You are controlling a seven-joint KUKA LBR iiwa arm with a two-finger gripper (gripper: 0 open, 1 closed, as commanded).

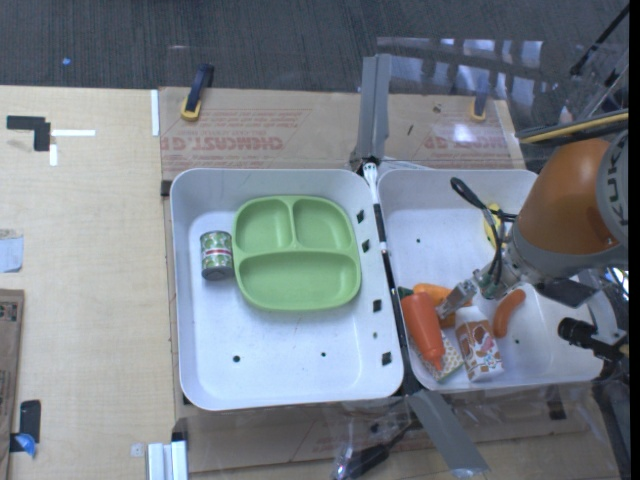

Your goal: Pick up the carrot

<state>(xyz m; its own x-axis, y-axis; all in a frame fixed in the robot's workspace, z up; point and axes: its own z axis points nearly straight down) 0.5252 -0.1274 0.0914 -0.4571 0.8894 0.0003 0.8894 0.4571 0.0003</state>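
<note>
- Camera view, task item: found in the right-hand bin, a carrot; lying flat on the bin floor near the left wall and front corner; long axis running from upper left to lower right of the view.
- Gripper: low in the same bin, just beside the carrot's upper end, on its right in the view; contact with the carrot cannot be told; degree of opening cannot be told, nor any hold on an item confirmed.
- Arm: reaching in from the view's right; orange band uppermost, covering the right part of that bin.
- Around the carrot: small orange piece just above its upper end; red-and-white carton just beside it on the right; orange-red sausage-shaped piece on the far side of the gripper, apart from the carrot.
- Left-hand bin: green divided plate toward the back; small can just beside the plate's left edge.
- Surface: both bins side by side on brown cardboard with red lettering; pale wooden bench top to the left; yellow-and-black clamp at the cardboard's far edge.
- Room: dark carpeted floor beyond the bench.
</note>
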